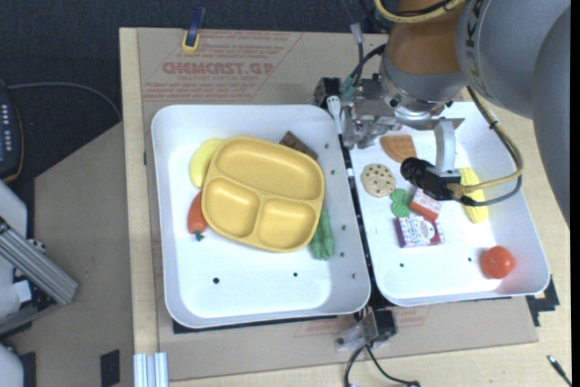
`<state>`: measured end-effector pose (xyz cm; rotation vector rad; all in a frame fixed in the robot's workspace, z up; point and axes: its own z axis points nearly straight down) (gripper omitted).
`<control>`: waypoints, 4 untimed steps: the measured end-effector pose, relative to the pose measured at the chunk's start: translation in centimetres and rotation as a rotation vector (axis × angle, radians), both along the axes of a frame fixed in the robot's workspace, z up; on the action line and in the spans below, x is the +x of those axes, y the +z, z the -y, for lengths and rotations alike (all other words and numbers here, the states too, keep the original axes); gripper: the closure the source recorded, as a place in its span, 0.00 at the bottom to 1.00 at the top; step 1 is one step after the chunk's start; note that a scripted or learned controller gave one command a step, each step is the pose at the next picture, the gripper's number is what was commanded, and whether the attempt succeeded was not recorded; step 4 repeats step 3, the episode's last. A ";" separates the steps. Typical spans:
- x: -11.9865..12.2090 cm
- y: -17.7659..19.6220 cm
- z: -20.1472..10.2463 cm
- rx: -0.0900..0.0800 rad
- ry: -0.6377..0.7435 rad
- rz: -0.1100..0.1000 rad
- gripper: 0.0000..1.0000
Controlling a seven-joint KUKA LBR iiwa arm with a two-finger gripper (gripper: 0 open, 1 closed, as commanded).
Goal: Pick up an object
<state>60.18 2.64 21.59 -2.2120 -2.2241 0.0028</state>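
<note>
Two shallow white bins sit side by side on a bench, and my gripper (399,124), its state hidden so I cannot tell, hangs over the right bin (530,236) near a round cracker (377,179), which I should centre over before descending.

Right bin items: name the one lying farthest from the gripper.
The red tomato, alone near the right bin's front corner. The cookie, cracker and carton lie closer to the gripper.
</note>
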 end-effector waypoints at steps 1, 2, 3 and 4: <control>-1.5 1.8 -3.7 0.000 -0.001 0.003 1.00; -0.6 1.8 -3.3 -0.002 -0.005 0.007 1.00; -0.3 0.7 -4.2 -0.002 -0.004 0.002 1.00; -0.3 0.7 -4.2 -0.002 -0.004 0.002 1.00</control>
